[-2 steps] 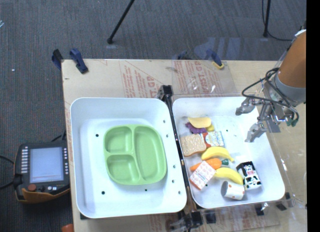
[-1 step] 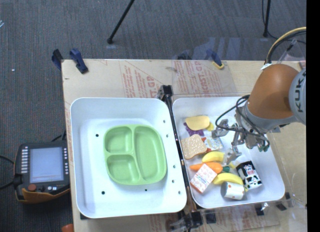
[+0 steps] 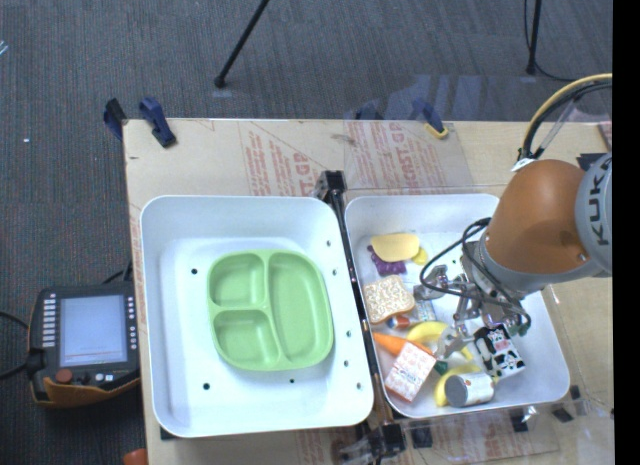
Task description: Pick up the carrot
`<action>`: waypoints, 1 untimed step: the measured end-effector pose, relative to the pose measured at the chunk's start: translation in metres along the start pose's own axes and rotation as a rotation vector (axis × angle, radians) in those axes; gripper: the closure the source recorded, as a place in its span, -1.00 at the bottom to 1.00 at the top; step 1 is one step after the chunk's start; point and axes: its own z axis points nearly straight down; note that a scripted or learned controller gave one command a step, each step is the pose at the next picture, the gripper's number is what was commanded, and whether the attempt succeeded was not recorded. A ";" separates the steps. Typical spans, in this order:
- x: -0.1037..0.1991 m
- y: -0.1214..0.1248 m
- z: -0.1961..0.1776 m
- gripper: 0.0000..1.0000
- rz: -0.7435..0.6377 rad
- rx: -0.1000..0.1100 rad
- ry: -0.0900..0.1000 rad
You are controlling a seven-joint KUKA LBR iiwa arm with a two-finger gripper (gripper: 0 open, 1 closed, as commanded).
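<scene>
Camera view shows a green plate with three sections in the middle of the left bin. In the right bin, the carrot lies by the left wall, near the front, touching a small box. A cracker sits just behind it. The gripper hangs over a banana mid-bin, fingers spread a little, holding nothing.

The carrot is hemmed in at lower centre by the cracker above, a carton below and, seemingly, a banana rightward.
</scene>
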 end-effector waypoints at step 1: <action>-0.008 0.067 -0.098 -1.00 0.015 -0.004 0.002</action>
